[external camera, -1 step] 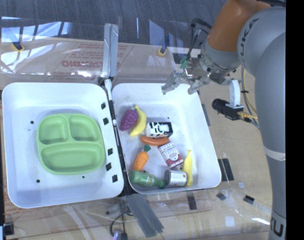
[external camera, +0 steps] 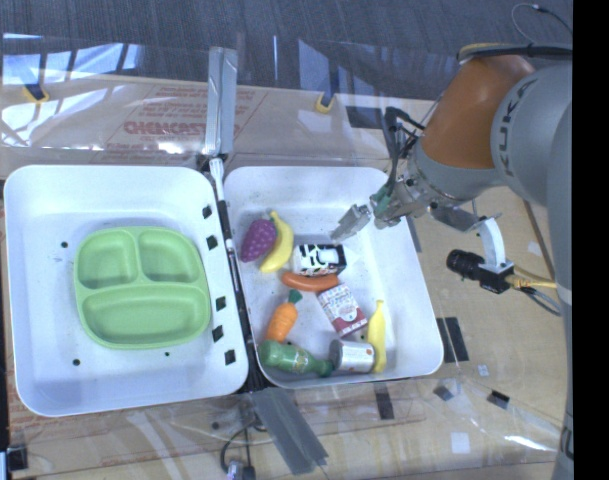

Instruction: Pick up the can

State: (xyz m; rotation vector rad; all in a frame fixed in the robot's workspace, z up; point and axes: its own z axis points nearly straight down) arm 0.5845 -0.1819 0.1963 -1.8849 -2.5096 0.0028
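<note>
Bins (external camera: 44, 198) white. Plate (external camera: 140, 287) light green. Grapes (external camera: 259, 238) purple. Bananas (external camera: 280, 250) yellow. Carrot (external camera: 281, 320) orange w/ green top. Bottle (external camera: 292, 359) green. Carton (external camera: 319, 258) black/white cow pattern.

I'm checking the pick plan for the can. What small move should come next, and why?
Probably shift the end effector toward the near edge of the right bin. It hangs over the bin's far side near the cow-print carton, while the can lies on its side at the near edge beside a banana.
</note>
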